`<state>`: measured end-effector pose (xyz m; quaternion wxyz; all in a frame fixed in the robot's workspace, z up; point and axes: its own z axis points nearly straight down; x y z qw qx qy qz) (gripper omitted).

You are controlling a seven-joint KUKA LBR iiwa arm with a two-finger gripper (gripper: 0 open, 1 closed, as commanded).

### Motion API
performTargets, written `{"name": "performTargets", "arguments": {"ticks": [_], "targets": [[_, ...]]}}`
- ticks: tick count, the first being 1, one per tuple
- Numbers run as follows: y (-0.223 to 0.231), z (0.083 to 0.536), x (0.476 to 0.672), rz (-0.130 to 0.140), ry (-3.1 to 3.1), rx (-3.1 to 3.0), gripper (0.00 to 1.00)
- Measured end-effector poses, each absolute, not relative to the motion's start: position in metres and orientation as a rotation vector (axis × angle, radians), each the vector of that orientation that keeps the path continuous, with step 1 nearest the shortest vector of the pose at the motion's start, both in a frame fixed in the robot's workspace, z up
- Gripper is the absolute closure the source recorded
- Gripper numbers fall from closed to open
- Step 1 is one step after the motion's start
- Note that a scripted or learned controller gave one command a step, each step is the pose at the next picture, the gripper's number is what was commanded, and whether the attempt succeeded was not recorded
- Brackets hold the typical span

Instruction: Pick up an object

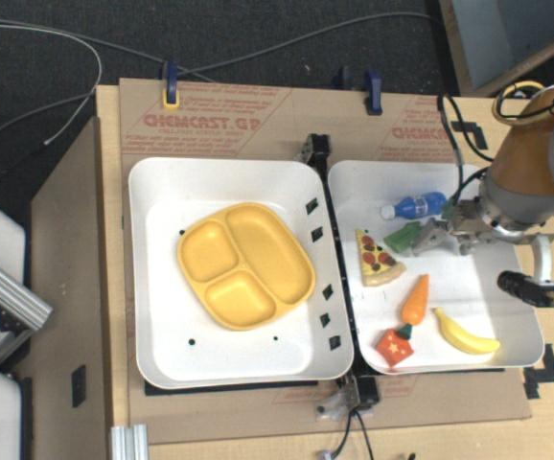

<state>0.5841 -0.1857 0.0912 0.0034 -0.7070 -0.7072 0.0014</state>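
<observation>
Cardboard-topped bench, two white bins. Left bin (152, 257) holds a yellow divided plate (246, 264). Right bin (517, 353) holds toys scattered for picking: bottle (416, 205), green piece (403, 237), pizza slice (378, 258), carrot (414, 300), banana (466, 333), red block (395, 346). Gripper (440, 233) low beside green piece; grip state, cannot tell.

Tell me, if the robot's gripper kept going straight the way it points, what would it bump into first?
The gripper points left across the right bin. The green object sits right at its tip, so it would probably meet that first. The pizza slice lies just beyond. Height is hard to judge from above, so it might pass over.
</observation>
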Motion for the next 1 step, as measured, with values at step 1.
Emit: {"name": "performTargets", "arguments": {"ticks": [1], "targets": [[-0.1861, 0.1063, 0.5865, -0.003, -2.222, -2.221, 1.00]]}}
